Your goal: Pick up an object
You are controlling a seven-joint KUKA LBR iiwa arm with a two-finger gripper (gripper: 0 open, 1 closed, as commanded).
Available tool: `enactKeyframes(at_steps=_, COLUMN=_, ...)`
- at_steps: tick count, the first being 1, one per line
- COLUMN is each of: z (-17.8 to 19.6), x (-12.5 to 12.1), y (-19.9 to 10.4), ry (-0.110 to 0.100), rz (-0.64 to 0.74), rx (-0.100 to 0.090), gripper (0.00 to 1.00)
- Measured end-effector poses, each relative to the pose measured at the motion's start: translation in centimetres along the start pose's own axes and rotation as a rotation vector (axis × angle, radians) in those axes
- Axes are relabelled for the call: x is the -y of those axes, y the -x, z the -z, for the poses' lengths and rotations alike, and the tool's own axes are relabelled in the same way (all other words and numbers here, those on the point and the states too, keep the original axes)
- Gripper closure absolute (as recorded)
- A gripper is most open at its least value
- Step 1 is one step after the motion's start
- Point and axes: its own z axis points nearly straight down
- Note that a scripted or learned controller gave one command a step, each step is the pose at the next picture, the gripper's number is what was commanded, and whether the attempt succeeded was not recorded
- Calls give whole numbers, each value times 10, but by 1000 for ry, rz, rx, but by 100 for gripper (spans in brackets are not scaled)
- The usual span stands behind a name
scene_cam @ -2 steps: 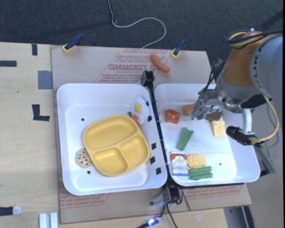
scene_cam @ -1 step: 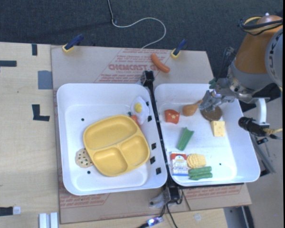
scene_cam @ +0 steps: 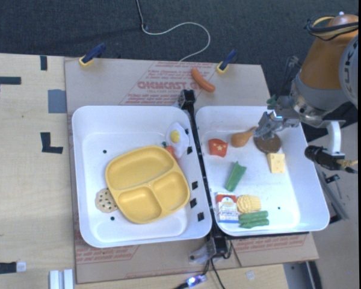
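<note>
My gripper (scene_cam: 269, 125) hangs low over the far right part of the right bin (scene_cam: 301, 215), right above a brown round piece (scene_cam: 268, 144). A brown drumstick (scene_cam: 243, 138) lies just left of it. Close by are a yellow cheese wedge (scene_cam: 277, 162), a red piece (scene_cam: 218, 147) and a green vegetable (scene_cam: 234, 176). Toward the bin's near side sit a small printed box (scene_cam: 227, 208), a corn cob (scene_cam: 248, 203) and green beans (scene_cam: 253, 219). I see nothing held in the gripper.
The left bin (scene_cam: 84, 161) holds a yellow divided plate (scene_cam: 147, 182), a cookie (scene_cam: 105, 200) at its left and a fried egg (scene_cam: 176, 137) near the divider. A hot dog (scene_cam: 203, 80) lies on the cardboard behind the bins.
</note>
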Motion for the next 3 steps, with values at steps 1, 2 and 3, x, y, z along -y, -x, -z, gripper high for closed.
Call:
enactKeyframes(at_steps=1, z=-8, x=27, y=-38, ry=-4, rz=2, rx=-1, gripper=100)
enactKeyframes(at_steps=2, z=-5, x=45, y=-89, ry=-4, rz=4, rx=-1, gripper=100)
enactKeyframes(at_steps=3, z=-13, x=74, y=-136, ry=-6, rz=4, rx=-1, gripper=100)
